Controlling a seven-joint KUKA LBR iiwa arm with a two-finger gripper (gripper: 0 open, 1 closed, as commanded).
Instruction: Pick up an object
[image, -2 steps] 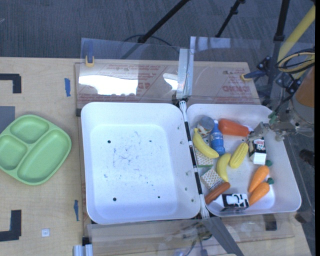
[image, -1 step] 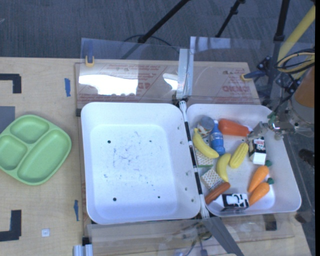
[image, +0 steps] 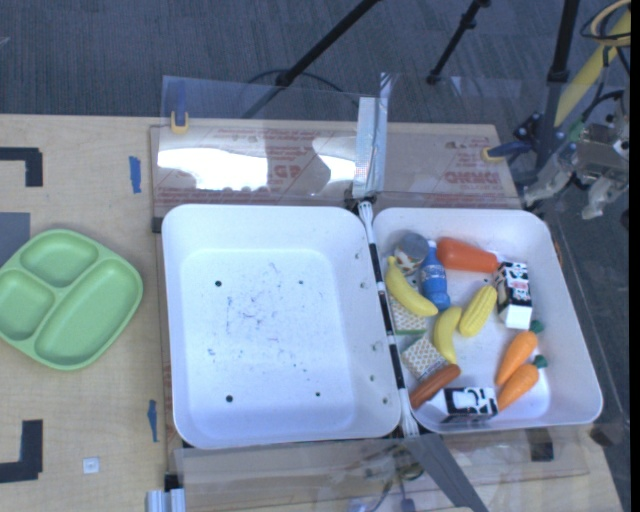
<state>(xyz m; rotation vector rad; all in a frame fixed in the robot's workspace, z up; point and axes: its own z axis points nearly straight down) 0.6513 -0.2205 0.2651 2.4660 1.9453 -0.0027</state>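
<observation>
Plainly, the left shallow white plastic bin (image: 265, 320) lies bare, while the right white bin (image: 560, 300) crowds the toy food together, ready for picking: curved yellow banana (image: 405, 290) near its left wall, two orange carrots (image: 517, 365) toward its front-right corner. The gripper (image: 585, 165) hangs beyond the back-right corner; its grip I cannot tell.

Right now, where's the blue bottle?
The blue bottle lies in the right bin, near its far-left corner, between a banana and the corn cob.

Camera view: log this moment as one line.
gripper: above right bin's far corner | fingers: unclear | right bin: toy food | left bin: no objects
</observation>
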